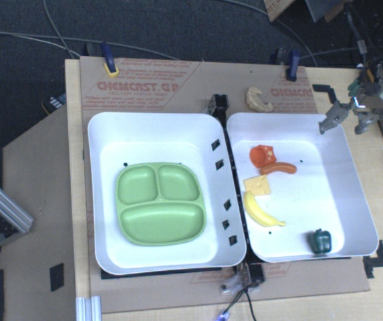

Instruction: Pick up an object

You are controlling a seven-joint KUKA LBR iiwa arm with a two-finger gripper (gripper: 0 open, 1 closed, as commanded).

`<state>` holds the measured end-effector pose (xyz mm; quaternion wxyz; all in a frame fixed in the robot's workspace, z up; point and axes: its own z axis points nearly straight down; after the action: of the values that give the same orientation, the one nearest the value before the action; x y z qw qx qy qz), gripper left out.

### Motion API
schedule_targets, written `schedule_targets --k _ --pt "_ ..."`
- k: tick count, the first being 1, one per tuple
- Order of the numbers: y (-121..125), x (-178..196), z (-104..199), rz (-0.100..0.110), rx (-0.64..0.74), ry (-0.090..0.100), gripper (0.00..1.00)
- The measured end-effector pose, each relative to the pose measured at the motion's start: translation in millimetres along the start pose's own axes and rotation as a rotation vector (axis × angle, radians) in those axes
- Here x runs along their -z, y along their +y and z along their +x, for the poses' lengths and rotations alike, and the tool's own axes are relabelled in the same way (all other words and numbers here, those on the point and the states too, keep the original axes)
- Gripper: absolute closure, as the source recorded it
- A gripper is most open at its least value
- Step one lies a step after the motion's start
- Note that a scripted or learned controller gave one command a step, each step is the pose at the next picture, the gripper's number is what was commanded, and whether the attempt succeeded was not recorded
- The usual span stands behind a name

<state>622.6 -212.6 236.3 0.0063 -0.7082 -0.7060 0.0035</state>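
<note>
The right bin [341,179] holds a red tomato-like piece [263,155], a red sausage [279,169], a yellow cheese wedge [257,185], a yellow banana [262,212] and a dark green pepper [320,241]. My gripper [347,117] hovers at the bin's far right corner, above the rim. It is open, its two fingers spread with nothing between them. All the objects lie well to its left and nearer the front.
The left bin [104,179] carries a green divided plate [160,203]. A beige lump [259,99] lies on the cardboard behind the bins. Blue clamps [109,60] hold the board's far edge. Cables run across the dark floor behind.
</note>
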Motion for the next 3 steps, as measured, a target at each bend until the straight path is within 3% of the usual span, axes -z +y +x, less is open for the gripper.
schedule_targets --k 1,3 --pt "2.7 8.3 0.7 -0.014 0.004 -0.004 0.0" --pt "6.0 -80.5 -0.4 -0.009 0.005 -0.002 0.0"
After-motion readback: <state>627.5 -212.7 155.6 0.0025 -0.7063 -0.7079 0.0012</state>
